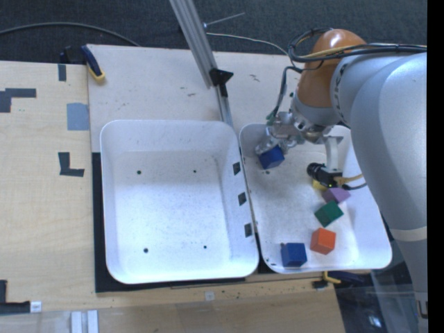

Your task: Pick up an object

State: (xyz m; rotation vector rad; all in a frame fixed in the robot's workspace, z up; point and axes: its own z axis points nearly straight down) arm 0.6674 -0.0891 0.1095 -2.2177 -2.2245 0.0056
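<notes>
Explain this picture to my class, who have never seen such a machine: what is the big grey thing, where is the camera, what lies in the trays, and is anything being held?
The camera sits above a bench and looks down at a slant. The big grey shape with an orange band is a robot arm reaching in from the right. At its tip is a gripper, a two-fingered claw, and a blue block sits at it, apparently held between its fingers. Two shallow white bins stand side by side. The right bin contains another blue block, an orange block, a green block and a purple block.
</notes>
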